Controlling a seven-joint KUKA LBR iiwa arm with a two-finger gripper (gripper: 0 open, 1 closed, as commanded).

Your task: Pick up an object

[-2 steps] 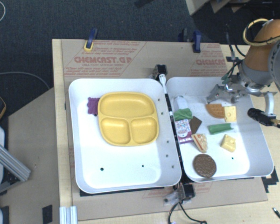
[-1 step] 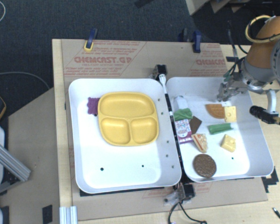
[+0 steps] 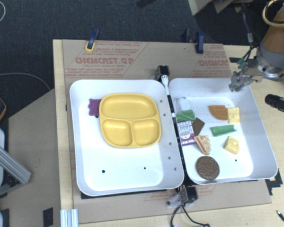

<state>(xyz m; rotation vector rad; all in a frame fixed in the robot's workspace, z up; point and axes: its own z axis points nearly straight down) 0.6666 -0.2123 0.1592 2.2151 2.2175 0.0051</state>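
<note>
My gripper (image 3: 236, 83) hangs over the far edge of the right bin (image 3: 260, 141), at its back right corner, with nothing visibly held. Below it in that bin lie an orange-brown slice (image 3: 218, 111), a yellow cheese cube (image 3: 233, 115), a green piece (image 3: 222, 130), a pale yellow wedge (image 3: 232, 145), a pizza slice (image 3: 203, 144), a round brown cookie (image 3: 208, 167), a dark brown square (image 3: 198, 125) and a small bottle with a green label (image 3: 183, 119). The nearest items lie a little toward the camera from the gripper.
The left bin (image 3: 85, 164) holds a yellow divided plate (image 3: 130, 119) with a purple item (image 3: 93, 107) at its left edge. Clamps (image 3: 91, 42) (image 3: 199, 41) stand on the far edge of the cardboard bench top. The arm (image 3: 274, 46) comes in from the upper right.
</note>
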